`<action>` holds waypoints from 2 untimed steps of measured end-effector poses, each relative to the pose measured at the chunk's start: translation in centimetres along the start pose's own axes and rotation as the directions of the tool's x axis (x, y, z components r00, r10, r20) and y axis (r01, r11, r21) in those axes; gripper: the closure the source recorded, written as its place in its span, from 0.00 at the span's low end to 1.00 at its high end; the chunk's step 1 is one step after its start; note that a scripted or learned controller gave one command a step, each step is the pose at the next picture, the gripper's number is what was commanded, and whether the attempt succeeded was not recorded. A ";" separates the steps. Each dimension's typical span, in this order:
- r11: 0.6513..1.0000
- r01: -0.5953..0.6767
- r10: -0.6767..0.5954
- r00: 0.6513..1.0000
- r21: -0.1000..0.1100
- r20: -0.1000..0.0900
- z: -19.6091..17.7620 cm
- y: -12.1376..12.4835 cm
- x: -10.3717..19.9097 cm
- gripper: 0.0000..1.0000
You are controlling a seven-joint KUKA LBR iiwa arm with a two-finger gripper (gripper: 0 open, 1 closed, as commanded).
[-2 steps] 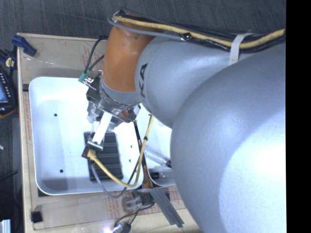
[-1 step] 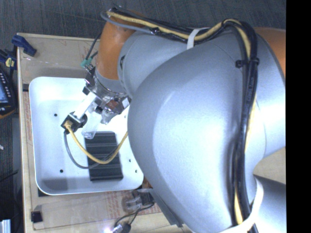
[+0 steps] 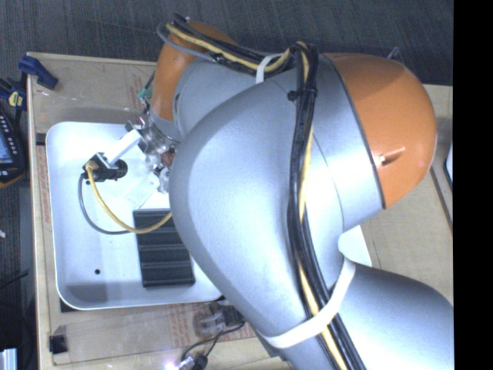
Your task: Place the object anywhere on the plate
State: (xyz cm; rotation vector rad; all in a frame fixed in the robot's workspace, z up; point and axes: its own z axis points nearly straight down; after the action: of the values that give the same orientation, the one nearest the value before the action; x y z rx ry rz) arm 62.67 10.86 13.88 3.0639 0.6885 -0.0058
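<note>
Camera view is showing the shallow white bin (image 3: 58,206) lying on the brown wooden table (image 3: 85,83), with the bin's left, upper and lower rims visible and its right part lying under the arm. The grey arm with orange band (image 3: 308,191) is reaching in from the right and covering most of the frame. The gripper (image 3: 154,149) is hanging over the upper right part of the visible bin floor; whether it is spread or closed cannot be told, since the wrist hardware is crowding it.

A dark grey ribbed rectangular block (image 3: 163,249) is lying flat on the bin floor near the lower rim, its upper right corner disappearing under the arm. It is sitting well below the gripper and apart from it. Open white floor is stretching to the left of the block up to the left rim.

A yellow cable (image 3: 96,210) is looping over that open floor from a black fitting (image 3: 108,168) on a white bracket beside the wrist.

A blue clamp (image 3: 37,69) is sitting at the table's upper left corner. Dark carpet (image 3: 231,6) is showing beyond the table's far edge.
</note>
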 end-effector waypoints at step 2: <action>0.972 -0.235 0.235 0.972 0.002 0.003 -5.1 3.2 -2.5 1.00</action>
State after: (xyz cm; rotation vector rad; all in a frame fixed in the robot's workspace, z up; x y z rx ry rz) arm 61.82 6.91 18.99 3.1248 0.3213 -0.0110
